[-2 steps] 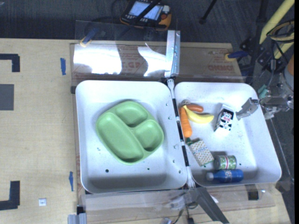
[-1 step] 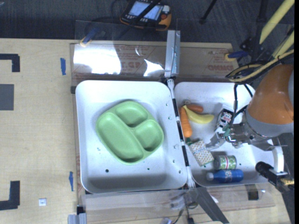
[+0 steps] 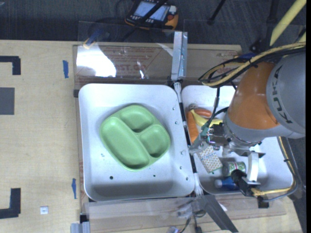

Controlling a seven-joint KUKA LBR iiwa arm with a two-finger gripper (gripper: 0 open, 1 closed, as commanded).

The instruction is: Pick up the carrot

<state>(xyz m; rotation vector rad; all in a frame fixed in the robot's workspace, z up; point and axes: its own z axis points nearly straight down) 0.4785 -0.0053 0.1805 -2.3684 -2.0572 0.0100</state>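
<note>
The carrot (image 3: 193, 128) is an orange, elongated piece lying along the left wall of the right bin (image 3: 286, 178), partly hidden by the arm. My gripper (image 3: 214, 136) hangs low over the right bin's left half, just right of the carrot and close to it. The grey and orange wrist covers most of the gripper from above. Nothing can be seen held in it.
A yellow and orange item (image 3: 200, 113) lies behind the carrot. A speckled white packet (image 3: 210, 159), a green can (image 3: 234, 168) and a blue object (image 3: 223, 183) lie at the right bin's front. The left bin (image 3: 92, 178) holds a green divided plate (image 3: 135, 136).
</note>
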